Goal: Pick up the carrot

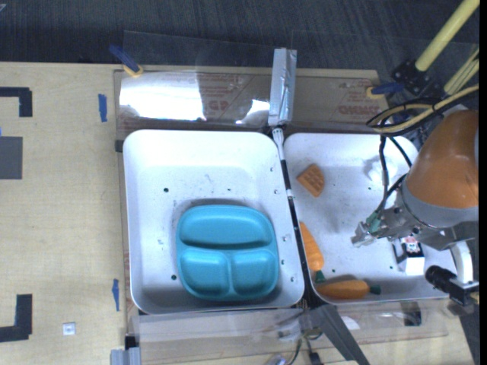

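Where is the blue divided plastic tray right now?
The blue divided plastic tray lies in the left white bin, toward its near edge, close to the wall shared with the right bin.

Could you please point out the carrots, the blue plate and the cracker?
Orange carrot by the divider [310,249], camera view, mid-body.
Orange carrot at the front wall [344,287], camera view, mid-body.
Blue three-compartment plastic plate [227,251], camera view, centre ridge.
Tan square cracker [310,179], camera view, centre.

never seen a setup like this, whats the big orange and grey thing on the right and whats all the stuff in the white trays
That is a robot arm, seen from one camera fixed above the bench and looking down. It reaches in from the right, and its tool hangs over the right bin with nothing visibly in it. That bin holds two carrots, one along the left wall and one along the front, plus a tan block. The left bin holds a blue divided tray.
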`<state>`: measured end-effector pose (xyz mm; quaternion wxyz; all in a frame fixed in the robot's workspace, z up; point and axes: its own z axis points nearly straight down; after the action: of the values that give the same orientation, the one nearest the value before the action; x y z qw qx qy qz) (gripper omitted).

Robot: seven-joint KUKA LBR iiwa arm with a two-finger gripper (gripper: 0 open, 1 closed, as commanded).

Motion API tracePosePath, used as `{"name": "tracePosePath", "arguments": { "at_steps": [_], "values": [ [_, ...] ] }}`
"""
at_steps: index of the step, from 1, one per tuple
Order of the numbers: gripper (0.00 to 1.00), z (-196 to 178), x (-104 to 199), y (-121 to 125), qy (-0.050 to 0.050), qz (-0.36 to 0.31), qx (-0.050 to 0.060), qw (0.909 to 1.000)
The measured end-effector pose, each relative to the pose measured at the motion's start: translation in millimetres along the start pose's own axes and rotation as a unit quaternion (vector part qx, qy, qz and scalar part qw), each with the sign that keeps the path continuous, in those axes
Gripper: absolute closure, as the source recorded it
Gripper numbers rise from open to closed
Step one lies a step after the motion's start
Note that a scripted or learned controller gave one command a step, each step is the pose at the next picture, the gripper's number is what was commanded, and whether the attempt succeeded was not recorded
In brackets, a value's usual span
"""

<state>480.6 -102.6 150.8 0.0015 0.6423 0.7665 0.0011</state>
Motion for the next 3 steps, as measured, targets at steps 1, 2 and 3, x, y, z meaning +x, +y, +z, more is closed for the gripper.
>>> {"name": "tracePosePath", "arguments": {
  "at_steps": [1, 2, 3],
  "values": [
    [0.0, 0.9, 0.1, -0.4, 0.0, 0.0, 0.001, 1.0],
    [0.0, -34.1, 125.2, 21.9, 0.001, -0.108, 0.0, 0.9941],
    [0.0, -33.6, 76.4, 12.6, 0.001, -0.196, 0.002, 0.9806]
  ]
}}
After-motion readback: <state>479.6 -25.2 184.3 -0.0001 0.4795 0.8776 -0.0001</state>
